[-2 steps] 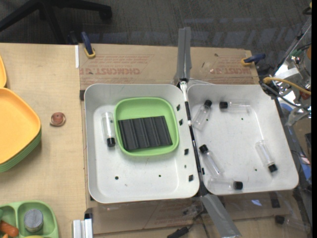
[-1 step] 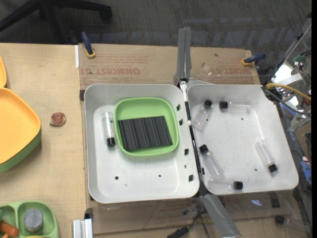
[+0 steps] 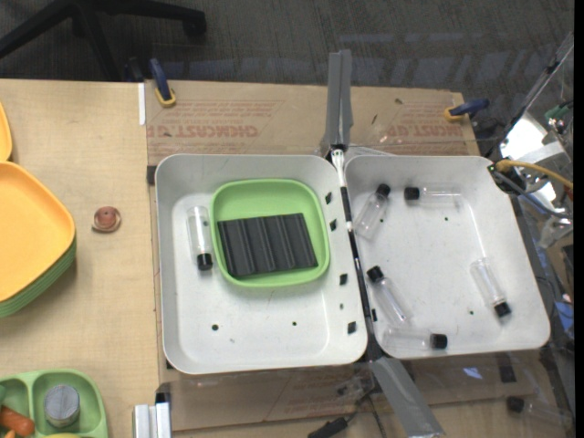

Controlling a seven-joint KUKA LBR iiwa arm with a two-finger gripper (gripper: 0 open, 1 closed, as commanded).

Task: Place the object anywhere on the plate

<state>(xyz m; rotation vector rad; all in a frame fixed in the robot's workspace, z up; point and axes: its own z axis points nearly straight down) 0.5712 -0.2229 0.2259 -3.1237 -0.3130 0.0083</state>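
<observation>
The wooden tabletop fills the left of the frame, and a brown cardboard sheet lies across its right part under two shallow white bins set edge to edge. The left bin sits at centre frame and the right bin just beside it to the right. A stack of orange plates runs off the left edge of the frame. In the upper half of the left bin rests a green plate, square with rounded corners, lying flat. A black ribbed block lies flat on this plate, wholly within its rim and towards its lower edge. A green divided tray with a grey round item in one compartment sits at the lower left corner. A clear vial with a black cap lies on the floor of the left bin, just beside the plate's left edge, cap towards the bottom of the frame; contact with the plate cannot be determined. Five similar vials lie scattered, well apart, around the walls of the right bin. Blue-handled clamps grip the cardboard's upper edge. A small reddish disc sits on the tabletop between the orange plates and the left bin.
</observation>
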